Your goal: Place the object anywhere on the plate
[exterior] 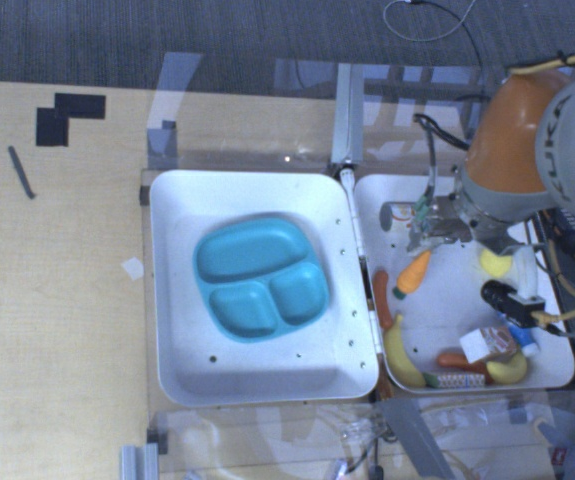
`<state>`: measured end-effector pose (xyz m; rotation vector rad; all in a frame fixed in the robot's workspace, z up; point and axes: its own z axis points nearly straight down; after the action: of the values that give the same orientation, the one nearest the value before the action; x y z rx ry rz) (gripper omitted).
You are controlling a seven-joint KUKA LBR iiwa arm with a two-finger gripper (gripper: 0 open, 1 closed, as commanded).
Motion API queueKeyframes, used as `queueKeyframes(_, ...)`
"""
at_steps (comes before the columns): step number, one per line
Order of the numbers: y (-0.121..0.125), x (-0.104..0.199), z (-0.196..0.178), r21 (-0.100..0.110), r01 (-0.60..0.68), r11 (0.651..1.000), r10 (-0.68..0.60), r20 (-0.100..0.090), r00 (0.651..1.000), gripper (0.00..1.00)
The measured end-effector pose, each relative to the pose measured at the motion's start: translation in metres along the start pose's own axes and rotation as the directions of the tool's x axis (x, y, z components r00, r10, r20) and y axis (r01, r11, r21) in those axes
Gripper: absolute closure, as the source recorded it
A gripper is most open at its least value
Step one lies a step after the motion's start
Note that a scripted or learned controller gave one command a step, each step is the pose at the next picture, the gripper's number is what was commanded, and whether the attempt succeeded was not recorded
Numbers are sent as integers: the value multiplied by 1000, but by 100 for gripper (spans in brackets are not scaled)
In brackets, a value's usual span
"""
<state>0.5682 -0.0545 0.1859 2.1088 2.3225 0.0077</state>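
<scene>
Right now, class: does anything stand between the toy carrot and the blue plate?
Yes. The two bins' adjoining walls run between the toy carrot in the right bin and the blue plate in the left bin; nothing lies on the plate.

The grey arm enters at the upper right of the frame, its orange band bulging large just above the wrist. From there the wrist slants down and toward the left, ending in the gripper right of centre in the frame. The gripper is small and partly blurred, with dark cables looping beside the wrist.
</scene>
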Motion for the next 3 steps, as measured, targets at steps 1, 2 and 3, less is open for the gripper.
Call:
queueKeyframes(1,1,73,0,2,243,970,-243,-1,970,100)
queueKeyframes(2,-48,65,-40,0,420,908,-420,0,908,100)
queueKeyframes(3,-68,125,-59,-1,572,820,-572,0,820,100)
